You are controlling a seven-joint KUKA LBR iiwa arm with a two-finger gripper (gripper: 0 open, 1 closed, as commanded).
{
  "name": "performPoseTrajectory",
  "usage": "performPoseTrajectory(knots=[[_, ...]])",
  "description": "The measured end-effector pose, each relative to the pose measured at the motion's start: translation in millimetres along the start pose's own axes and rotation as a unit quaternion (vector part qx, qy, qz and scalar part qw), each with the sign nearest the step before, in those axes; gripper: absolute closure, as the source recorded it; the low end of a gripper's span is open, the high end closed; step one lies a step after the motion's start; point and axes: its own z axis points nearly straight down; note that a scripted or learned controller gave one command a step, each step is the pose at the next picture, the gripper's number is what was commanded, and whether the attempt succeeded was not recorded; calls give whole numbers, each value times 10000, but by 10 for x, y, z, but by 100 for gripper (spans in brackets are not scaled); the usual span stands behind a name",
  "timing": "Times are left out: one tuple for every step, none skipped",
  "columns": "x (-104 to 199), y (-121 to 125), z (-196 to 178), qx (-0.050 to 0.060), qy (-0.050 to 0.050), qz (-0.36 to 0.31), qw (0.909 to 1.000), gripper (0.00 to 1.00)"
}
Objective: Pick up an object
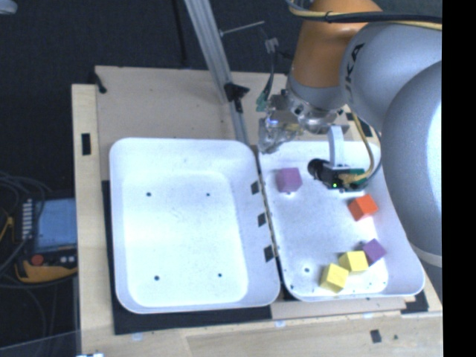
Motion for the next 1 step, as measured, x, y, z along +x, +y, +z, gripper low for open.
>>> performPoseTrajectory(knots=[[489,40,112,4,0,1,10000,100]])
